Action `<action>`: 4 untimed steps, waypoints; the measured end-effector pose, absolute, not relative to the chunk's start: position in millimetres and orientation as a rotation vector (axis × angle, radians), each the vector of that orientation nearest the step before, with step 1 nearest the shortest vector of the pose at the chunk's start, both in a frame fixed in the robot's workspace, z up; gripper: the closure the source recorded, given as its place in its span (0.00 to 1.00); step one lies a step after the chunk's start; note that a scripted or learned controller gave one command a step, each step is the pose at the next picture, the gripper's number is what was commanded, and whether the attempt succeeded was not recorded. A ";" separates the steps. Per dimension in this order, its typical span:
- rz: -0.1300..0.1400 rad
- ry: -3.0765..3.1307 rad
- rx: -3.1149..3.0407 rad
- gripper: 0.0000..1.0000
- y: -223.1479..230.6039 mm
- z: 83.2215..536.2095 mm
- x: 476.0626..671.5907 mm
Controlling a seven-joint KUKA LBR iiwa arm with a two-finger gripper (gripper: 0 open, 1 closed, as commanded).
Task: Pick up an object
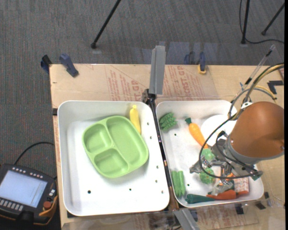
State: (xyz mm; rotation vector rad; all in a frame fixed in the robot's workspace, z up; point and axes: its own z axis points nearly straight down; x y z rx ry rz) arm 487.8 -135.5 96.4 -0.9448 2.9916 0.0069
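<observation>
My gripper (210, 168) hangs low in the right bin (182, 150), at its right middle, under the arm's orange band (257, 129). Small green toy pieces (207, 178) lie directly around and under it. An orange carrot (196, 132) lies just up and left of it. A green ridged vegetable (167, 121) sits at the bin's upper left. A green pod (178, 182) lies by the lower left wall. Along the front wall rest a dark green piece (198, 198) and a red-orange piece (225, 194). The arm hides the bin's right part.
The left bin (72, 176) holds a light green divided plate (115, 146) and a yellow toy (135, 119) by its right wall. A grey upright post (157, 74) stands behind the divider. A teach pendant (21, 190) lies at the lower left, off the bench.
</observation>
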 end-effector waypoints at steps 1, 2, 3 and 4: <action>0.003 2.936 -1.110 0.00 -139.4 86.8 492.0; 0.007 2.890 -1.234 0.00 -136.0 86.6 488.6; 0.007 2.692 -1.616 0.00 -101.1 86.7 537.0; 0.002 2.643 -1.694 0.00 -147.7 88.1 484.9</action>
